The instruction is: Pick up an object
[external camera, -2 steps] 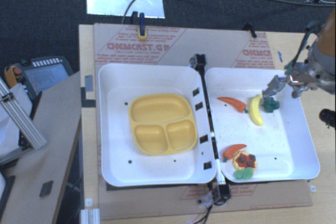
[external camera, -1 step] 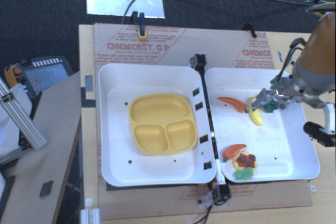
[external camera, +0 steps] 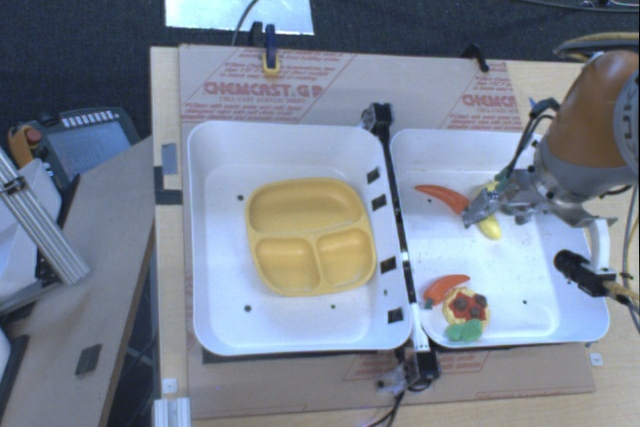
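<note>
In the right bin (external camera: pixel 530 310), the gripper (external camera: pixel 481 212) touches a yellow object (external camera: pixel 489 228) beside the red chili pepper (external camera: pixel 443 198); its grasp can't be told.

A divided tray (external camera: pixel 305 237) lies in the left bin (external camera: pixel 215 215); a pepper (external camera: pixel 443 198) and pizza toy (external camera: pixel 466 308) lie in the right bin (external camera: pixel 540 315).

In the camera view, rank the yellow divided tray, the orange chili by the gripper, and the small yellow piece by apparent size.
1. yellow divided tray, by far the largest.
2. orange chili.
3. small yellow piece, partly hidden by the gripper, so its full size is unsure.
</note>
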### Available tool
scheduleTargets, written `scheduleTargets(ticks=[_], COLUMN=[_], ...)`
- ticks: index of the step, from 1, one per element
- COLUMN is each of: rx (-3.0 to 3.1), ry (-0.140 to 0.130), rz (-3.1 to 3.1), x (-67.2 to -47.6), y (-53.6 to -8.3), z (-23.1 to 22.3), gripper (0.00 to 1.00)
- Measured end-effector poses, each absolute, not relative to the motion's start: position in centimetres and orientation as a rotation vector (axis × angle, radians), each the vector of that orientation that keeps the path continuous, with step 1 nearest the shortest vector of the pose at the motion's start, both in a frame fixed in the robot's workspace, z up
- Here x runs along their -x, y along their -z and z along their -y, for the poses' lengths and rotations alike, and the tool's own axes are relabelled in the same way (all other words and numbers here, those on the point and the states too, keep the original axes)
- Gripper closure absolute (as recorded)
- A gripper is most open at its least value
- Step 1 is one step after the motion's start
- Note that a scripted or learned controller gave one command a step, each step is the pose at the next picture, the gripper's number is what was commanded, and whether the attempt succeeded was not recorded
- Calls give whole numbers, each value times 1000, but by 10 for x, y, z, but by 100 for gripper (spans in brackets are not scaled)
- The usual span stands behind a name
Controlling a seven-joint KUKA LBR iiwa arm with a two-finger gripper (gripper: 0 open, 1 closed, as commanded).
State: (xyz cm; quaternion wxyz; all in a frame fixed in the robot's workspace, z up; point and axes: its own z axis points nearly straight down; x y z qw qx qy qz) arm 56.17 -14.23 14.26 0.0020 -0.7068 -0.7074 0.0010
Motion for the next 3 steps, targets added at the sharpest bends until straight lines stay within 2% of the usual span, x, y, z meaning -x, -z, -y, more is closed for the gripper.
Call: scheduleTargets(ticks=[1, 2, 3], rx=[2218, 2222, 2222], ry=[-2, 1, 7], rz=[2220, 2223, 2231], x=[-561, -563, -571], y=[-90, -104, -166], z=[142, 142, 144], gripper=[0, 100, 100])
